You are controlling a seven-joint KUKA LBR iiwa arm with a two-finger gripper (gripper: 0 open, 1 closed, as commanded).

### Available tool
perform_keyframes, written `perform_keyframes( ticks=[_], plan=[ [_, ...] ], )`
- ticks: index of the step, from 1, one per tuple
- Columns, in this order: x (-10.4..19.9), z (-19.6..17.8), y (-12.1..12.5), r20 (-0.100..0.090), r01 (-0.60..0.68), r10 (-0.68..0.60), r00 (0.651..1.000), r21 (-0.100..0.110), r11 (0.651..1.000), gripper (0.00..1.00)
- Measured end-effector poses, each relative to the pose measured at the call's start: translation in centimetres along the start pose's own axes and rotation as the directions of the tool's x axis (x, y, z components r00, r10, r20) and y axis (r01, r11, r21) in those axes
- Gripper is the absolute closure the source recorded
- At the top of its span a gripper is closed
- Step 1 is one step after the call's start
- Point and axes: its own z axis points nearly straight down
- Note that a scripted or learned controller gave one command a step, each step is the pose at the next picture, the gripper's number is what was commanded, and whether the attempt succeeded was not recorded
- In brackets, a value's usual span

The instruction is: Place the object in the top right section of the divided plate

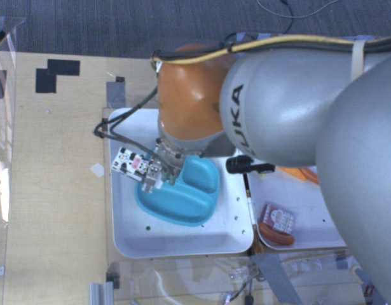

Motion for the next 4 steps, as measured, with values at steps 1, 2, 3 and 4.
perform_keyframes(
  ticks=[1, 2, 3, 4],
  plan=[
    [3.4, 4.8, -3.7, -0.003, -0.020, 0.020, 1.000, 0.002, 1.000, 1.00],
    [2.0, 1.3, -0.8, -0.001, 0.141, -0.141, 0.990, 0.000, 0.990, 1.00],
    [0.8, 0.5, -0.3, 0.001, 0.287, -0.287, 0.958, -0.001, 0.958, 1.00],
    [-0.4, 0.1, 0.2, 0.003, 0.496, -0.496, 0.868, -0.002, 0.868, 1.00]
  ],
)
